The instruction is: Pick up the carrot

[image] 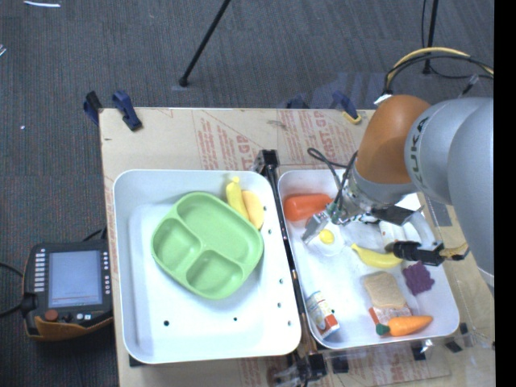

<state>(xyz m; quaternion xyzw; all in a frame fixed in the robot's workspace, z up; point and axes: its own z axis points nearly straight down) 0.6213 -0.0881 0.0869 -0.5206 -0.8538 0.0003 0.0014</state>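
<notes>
Even, diffuse overhead light; faint shadows; white bins (129, 216) bright with mild glare; overall soft, grainy focus.

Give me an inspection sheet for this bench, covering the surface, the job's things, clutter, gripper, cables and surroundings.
Surface: board bench bearing the left bin and right bin, side by side.
Job's things: carrot lies at the right bin's near edge, untouched.
Clutter: green divided plate and two yellow pieces in the left bin; in the right bin, orange-red piece, fried egg, banana, bread slice, purple piece, small bottle.
Gripper: gripper sits over the egg, far from the carrot; finger state unclear.
Cables: black cable along the wrist; yellow cable behind the arm.
Surroundings: teach pendant on carpet, tripod legs, blue clamps.
</notes>
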